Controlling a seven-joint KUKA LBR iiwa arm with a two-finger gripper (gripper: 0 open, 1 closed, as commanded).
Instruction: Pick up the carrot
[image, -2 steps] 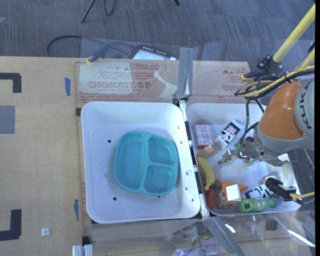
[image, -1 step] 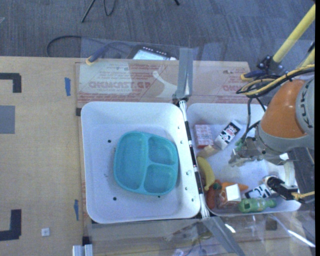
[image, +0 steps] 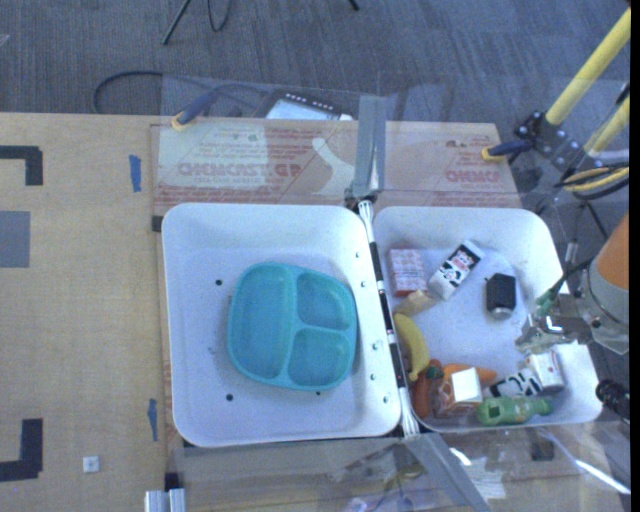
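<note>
The claw (image: 548, 328) is hovering at the right bin's (image: 530, 224) right edge — its state cannot be told. The carrot (image: 484, 376) is lying near the bin's front wall — beside the banana (image: 411, 341).

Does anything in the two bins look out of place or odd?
Nothing looks spilled or broken. The items in the right bin are crowded in its near corner, with the carrot partly covered by a white block.

Grey carpet floor (image: 420, 50) beyond a pale wooden bench (image: 75, 300) — black cable (image: 125, 85) looped there.
</note>
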